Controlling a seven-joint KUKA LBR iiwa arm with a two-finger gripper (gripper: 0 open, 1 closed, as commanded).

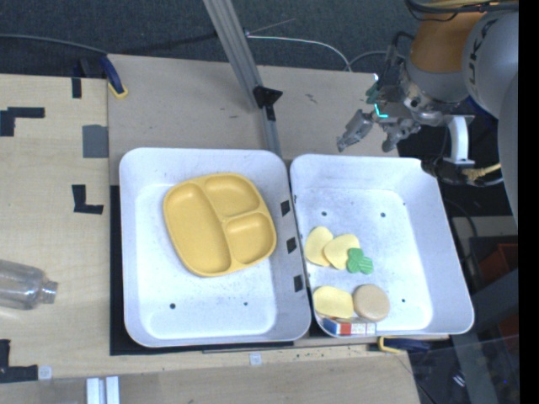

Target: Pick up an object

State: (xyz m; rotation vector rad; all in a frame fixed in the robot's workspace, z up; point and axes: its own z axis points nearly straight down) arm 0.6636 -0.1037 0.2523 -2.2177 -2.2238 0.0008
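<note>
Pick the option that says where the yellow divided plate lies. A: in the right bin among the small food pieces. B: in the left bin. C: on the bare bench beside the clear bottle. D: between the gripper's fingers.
B: the yellow divided plate lies flat in the left bin, apart from the small food pieces in the right bin.
</note>
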